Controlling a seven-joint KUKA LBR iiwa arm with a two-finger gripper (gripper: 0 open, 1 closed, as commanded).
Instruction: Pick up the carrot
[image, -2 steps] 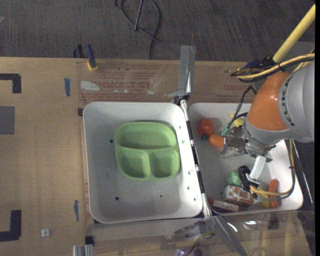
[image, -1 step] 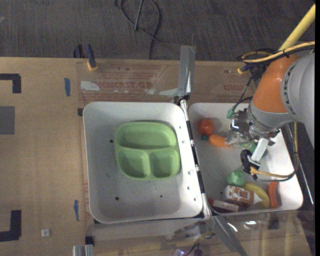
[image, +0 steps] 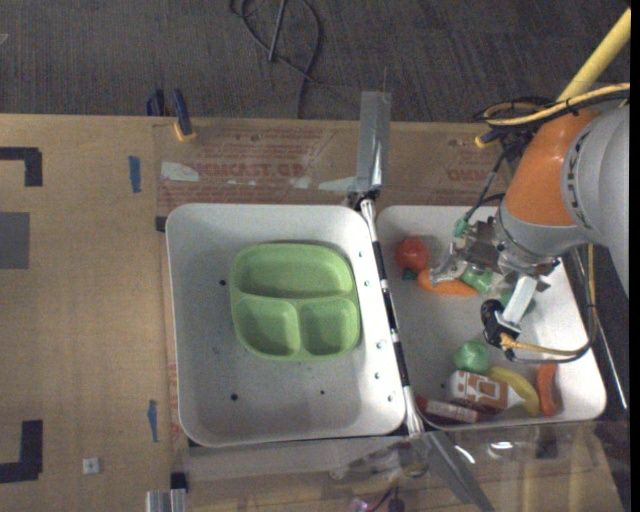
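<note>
Starting at left centre of the frame: holds a green divided plate (image: 295, 300) in the left white bin (image: 200, 385), well apart from the work. Moving right past the shared rim into the right white bin (image: 435, 335): shows a red round item (image: 410, 253) in its upper left corner, and just right of that the carrot (image: 450, 286), lying flat on the bin floor and partly covered. Hangs directly over the carrot's right end, touching or nearly so: the gripper (image: 468, 268), reaching in from the right. Cannot tell whether open or closed from this angle. Looks like the grasp step, with no lift yet. Next calls for a firm close across the carrot, then a straight rise clear of the red item. Lower right: a green piece (image: 472, 355), a yellow banana (image: 515, 385).
</note>
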